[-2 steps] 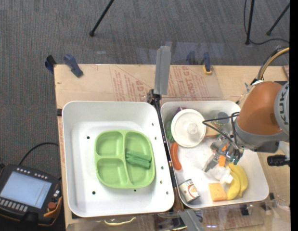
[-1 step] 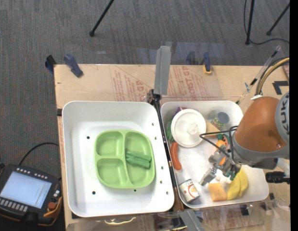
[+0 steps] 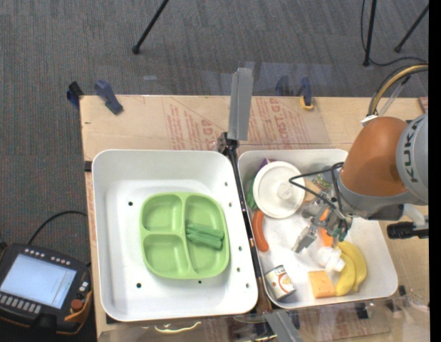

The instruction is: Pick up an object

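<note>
1. You had the grey arm with the orange band (image 3: 373, 166) reaching in from the right, its two-finger gripper (image 3: 310, 235) low over the middle of the right white bin (image 3: 386, 262).
2. You could not tell from this slant whether the hand was wide, narrow or holding; nothing showed plainly inside it, so judge the pick as not yet made.
3. Likely targets lay close by: a yellow banana (image 3: 354, 266) just near-right of the gripper, beside a small orange-and-white piece (image 3: 330, 251) and a tan spongy square block (image 3: 321, 284).
4. A small printed can (image 3: 281, 282) lay at the near edge, left of the block.
5. A round white lid-like dish (image 3: 278, 189) sat far-left of the gripper; an orange carrot-shaped piece (image 3: 260, 231) lay along the left wall.
6. The left white bin (image 3: 113, 184) held a green divided plastic plate (image 3: 163, 244) bearing a dark green ridged piece (image 3: 205, 235).
</note>
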Robot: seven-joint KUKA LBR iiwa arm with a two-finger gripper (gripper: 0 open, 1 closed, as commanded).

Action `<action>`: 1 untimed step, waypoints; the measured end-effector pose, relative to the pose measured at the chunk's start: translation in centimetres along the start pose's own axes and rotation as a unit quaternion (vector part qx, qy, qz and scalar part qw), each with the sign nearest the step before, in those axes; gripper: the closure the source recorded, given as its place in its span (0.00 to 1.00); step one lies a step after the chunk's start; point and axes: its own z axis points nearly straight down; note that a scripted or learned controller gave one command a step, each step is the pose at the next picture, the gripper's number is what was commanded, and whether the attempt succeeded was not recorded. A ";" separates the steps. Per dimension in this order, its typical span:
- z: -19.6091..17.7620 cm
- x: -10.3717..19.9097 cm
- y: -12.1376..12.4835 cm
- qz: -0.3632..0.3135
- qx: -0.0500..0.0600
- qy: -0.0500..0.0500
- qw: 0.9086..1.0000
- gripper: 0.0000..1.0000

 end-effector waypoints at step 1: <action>0.1 5.2 -4.5 0.047 0.001 0.002 0.999 0.00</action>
